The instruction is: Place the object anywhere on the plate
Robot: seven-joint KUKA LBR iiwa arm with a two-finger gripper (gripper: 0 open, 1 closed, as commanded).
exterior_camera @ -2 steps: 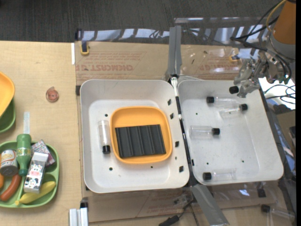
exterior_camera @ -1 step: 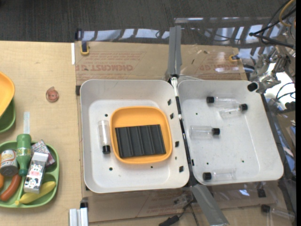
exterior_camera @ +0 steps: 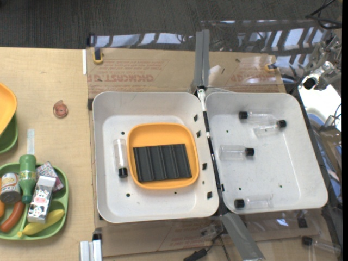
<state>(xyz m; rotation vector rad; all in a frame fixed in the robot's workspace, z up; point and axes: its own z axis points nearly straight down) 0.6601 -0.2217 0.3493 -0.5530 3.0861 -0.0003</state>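
An orange plate (exterior_camera: 162, 130) with a black ridged insert (exterior_camera: 162, 162) lies in the middle of the left bin (exterior_camera: 103, 200). Just left of the plate, on the bin floor, a clear vial with a black cap (exterior_camera: 119, 155) lies lengthwise, cap toward the front. Several more clear vials with black caps are scattered in the right bin (exterior_camera: 304, 167): one near the back (exterior_camera: 253, 115), one beside it (exterior_camera: 270, 126), one in the middle (exterior_camera: 237, 152) and one at the front (exterior_camera: 252, 203).
On the wooden bench to the left stands a green tray of toy food (exterior_camera: 32, 203), with an orange bowl (exterior_camera: 5, 109) and a small pink disc (exterior_camera: 60, 109) behind it. Cardboard (exterior_camera: 141, 72) lies under the bins. Metal framing and cables (exterior_camera: 321, 69) crowd the back right.
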